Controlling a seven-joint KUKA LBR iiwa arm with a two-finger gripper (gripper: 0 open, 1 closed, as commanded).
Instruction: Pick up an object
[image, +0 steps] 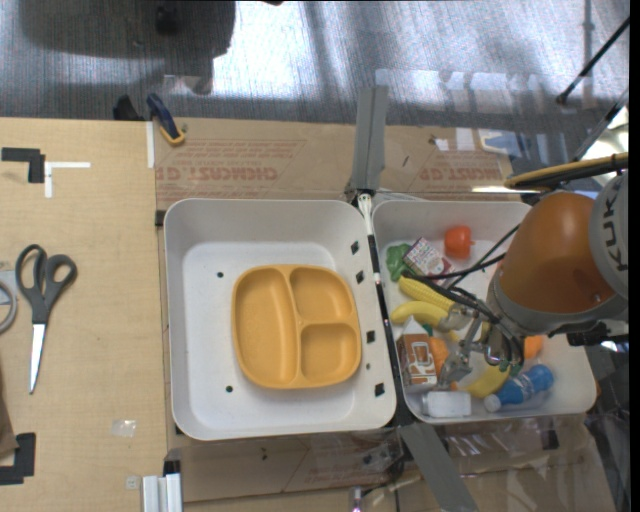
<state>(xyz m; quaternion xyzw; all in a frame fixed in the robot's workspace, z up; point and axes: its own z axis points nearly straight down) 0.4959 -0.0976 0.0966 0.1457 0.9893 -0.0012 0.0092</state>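
Note:
My gripper (470, 352) hangs low in the right bin (585, 398), under the orange wrist band (555, 262). It sits among the clutter, just right of a brown snack box (414, 361) and below two yellow bananas (424, 302). A yellow item (491, 381) and a blue bottle (522, 387) lie close to its lower right. A white object (446, 403) rests at the bin's front wall. Further back are a small orange ball (458, 239), a green piece (398, 261) and a printed packet (427, 255). The arm hides part of the bin's right side.
The left bin (190, 330) holds a yellow divided plate (296, 326). Scissors (40, 300) lie on the bench at far left. A metal divider post (368, 140) rises between the bins at the back. Cardboard lines the bench behind both bins.

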